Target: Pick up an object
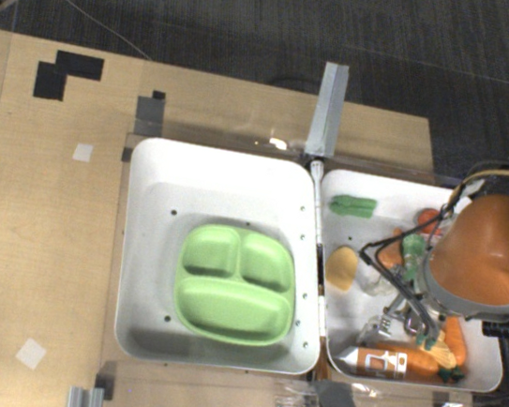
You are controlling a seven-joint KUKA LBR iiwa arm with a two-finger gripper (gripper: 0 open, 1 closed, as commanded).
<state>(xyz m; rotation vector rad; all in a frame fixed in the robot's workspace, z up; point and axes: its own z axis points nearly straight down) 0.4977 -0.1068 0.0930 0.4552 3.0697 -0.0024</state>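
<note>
Reaching in over the right bin [492,376], I am hanging my gripper [398,322] low among a crowd of small things; from this camera I cannot tell what state it is in or whether anything is caught in it, since my grey wrist and its glossy orange band [480,250] are blocking most of the bin's right half.

Taking the right bin as the landmark: an orange bottle with a white label [398,364] is lying on its side along the bin's near wall, just below my gripper. A smooth, rounded yellow piece [343,267] is sitting near the bin's left wall. A flat green oblong [354,205] is resting by the far wall. An orange, carrot-like shape [454,343] is poking out from beneath my wrist, near the bottle's end. Dark cables are looping across the bin just beside my wrist.

Left of the right bin, touching it along a shared edge, the left bin [148,248] is holding a matte green divided tray [236,285] with rounded corners and three compartments. Both bins are sitting on a pale wooden surface [32,231].
</note>
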